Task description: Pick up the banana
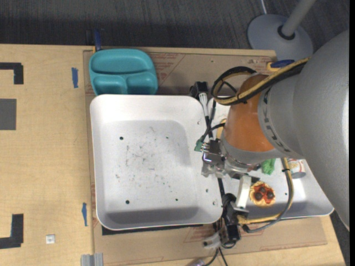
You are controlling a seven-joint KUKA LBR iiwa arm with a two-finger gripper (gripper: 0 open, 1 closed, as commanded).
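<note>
1. Two bins: our arm (260, 121) hangs over the right bin (316, 201), hiding any banana.
2. We cannot tell the gripper's state.
3. We should sight the banana before descending.

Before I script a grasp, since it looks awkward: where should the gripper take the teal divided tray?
Probably the teal tray by its wall nearest the arm, from straight above: it lies flat, open side up, so only thin upright walls offer a pinch.
</note>
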